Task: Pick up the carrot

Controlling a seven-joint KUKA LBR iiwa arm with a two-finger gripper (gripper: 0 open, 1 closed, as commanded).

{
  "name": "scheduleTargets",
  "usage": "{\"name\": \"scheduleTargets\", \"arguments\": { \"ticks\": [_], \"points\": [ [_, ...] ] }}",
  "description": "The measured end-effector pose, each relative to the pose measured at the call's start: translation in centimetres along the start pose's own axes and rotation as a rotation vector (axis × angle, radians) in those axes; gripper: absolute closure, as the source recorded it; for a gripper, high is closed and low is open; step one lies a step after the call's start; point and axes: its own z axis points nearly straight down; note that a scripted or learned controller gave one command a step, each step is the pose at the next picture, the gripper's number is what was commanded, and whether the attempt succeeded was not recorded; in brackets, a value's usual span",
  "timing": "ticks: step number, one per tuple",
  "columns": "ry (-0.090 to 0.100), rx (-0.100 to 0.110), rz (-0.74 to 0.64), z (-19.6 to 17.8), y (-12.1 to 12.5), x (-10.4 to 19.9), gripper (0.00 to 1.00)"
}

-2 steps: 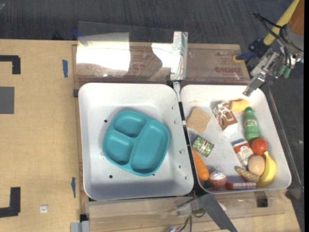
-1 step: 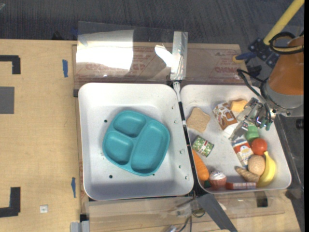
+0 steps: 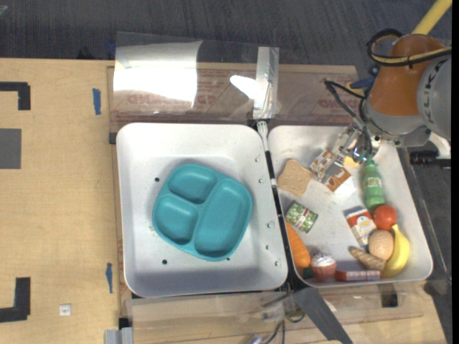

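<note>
I read this as the approach step — my claw (image 3: pixel 353 143) hangs at the right bin's (image 3: pixel 419 213) two o'clock corner, and I cannot tell its state. The carrot (image 3: pixel 297 247) lies at seven o'clock, tight against the bin's left wall. Next I'd travel diagonally across and descend from the carrot's open right side — the wall leaves little room.
</note>
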Motion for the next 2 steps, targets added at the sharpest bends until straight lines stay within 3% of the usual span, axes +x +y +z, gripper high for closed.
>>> {"name": "scheduleTargets", "arguments": {
  "ticks": [1,2],
  "points": [
    [-0.006,-0.004,0.005,1.1,1.0,9.5,0.00],
    [-0.004,-0.002,-0.083,-1.0,3.8,4.0,0.00]
  ]
}}
